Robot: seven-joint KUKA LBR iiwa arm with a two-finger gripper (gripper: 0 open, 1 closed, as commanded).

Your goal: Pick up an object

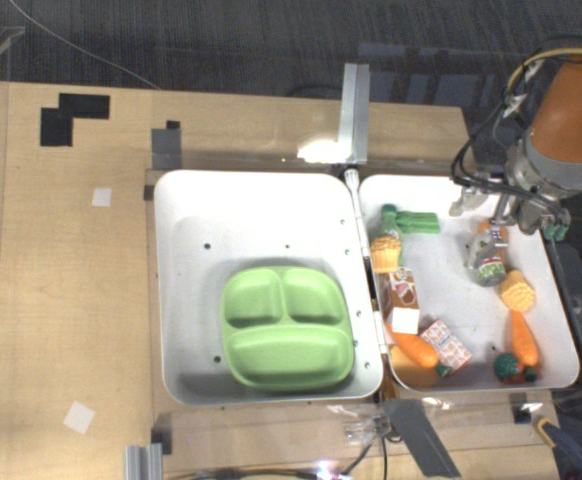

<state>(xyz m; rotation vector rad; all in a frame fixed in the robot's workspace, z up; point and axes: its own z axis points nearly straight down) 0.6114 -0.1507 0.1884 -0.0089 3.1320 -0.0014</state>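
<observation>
One fixed camera, up high over the bench (61, 298), looking down at a slant toward twelve o'clock. Both white bins sit mid-frame: the left bin (186, 268) at centre, the right bin (561, 358) toward three o'clock. Dark floor runs across the twelve o'clock edge. The arm (571, 118) comes in from two o'clock, fairly close.
</observation>
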